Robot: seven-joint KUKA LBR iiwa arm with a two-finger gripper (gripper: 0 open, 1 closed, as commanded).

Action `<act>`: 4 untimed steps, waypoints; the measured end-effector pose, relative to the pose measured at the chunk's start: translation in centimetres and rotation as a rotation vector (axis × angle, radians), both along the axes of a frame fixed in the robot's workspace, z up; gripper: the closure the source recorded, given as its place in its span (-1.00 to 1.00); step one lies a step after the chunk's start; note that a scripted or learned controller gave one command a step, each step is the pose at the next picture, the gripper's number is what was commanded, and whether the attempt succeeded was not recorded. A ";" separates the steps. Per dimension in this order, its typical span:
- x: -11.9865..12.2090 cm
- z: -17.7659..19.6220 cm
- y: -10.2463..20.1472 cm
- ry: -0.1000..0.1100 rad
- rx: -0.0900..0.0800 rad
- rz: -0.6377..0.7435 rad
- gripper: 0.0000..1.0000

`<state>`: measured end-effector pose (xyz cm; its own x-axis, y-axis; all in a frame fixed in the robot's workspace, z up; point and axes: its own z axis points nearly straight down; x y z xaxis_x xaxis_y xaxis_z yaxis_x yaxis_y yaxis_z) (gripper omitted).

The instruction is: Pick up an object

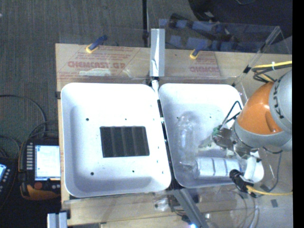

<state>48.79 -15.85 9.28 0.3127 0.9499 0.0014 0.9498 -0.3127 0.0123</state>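
Gripper (pixel 214 166), low in the right bin (pixel 199 91); whether it grips anything I cannot tell. Just left lies a clear plastic bottle (pixel 185 132), likely light, slippery and crushable, best pinched across its middle.

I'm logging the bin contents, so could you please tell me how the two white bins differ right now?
The left bin holds a dark ribbed rectangular panel lying flat at its centre; the right bin holds a clear plastic bottle and a white cylindrical object instead. The arm reaches over the right bin, not the left bin. Both are shallow, white, round-cornered and sit side by side.
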 end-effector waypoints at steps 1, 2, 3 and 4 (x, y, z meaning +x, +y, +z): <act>7.0 3.3 -5.2 0.012 0.004 -0.157 -1.00; 8.7 5.6 -4.7 0.015 0.002 -0.186 -1.00; 3.2 11.4 -3.4 0.014 0.003 -0.283 -1.00; -0.4 12.6 -4.8 0.015 0.005 -0.388 -1.00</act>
